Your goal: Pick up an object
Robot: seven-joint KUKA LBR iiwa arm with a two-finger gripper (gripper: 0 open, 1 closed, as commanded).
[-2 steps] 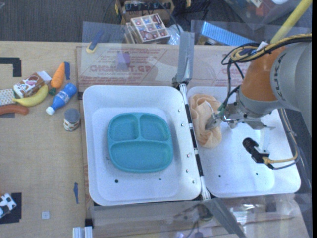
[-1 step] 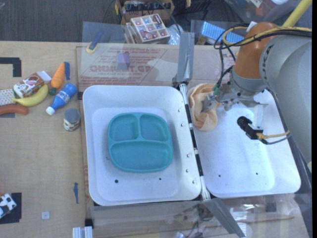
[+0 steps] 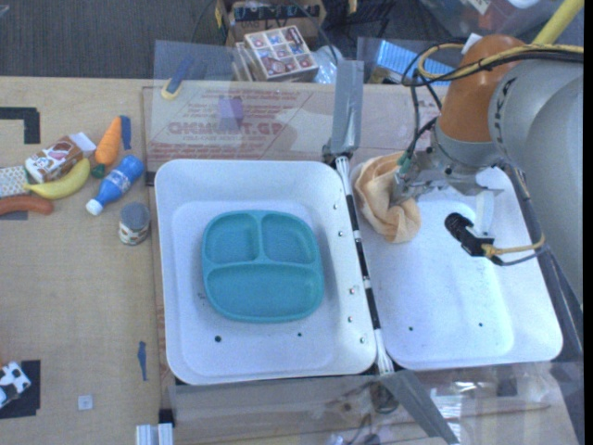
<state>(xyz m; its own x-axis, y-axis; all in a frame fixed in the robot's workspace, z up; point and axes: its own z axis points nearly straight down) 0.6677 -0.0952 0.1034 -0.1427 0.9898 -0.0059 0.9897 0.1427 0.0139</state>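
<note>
Grey arm [image 3: 537, 119] angled down into right bin [image 3: 482, 332]; hand [image 3: 404, 185] on tan cloth [image 3: 384, 213], grip unclear.

Soft tan cloth [image 3: 387, 204]; glossy teal plastic tray [image 3: 262, 265]

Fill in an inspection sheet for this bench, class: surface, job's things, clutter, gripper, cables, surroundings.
Surface: wooden bench bearing left bin and right bin.
Job's things: tan cloth bunched at the right bin's upper left corner; teal divided plate in the left bin.
Clutter: toy banana, carrot, small bottle and can left of the bins.
Gripper: gripper at the cloth; grasp unclear.
Cables: yellow cable beside the wrist.
Surroundings: boxes behind the bench.
</note>
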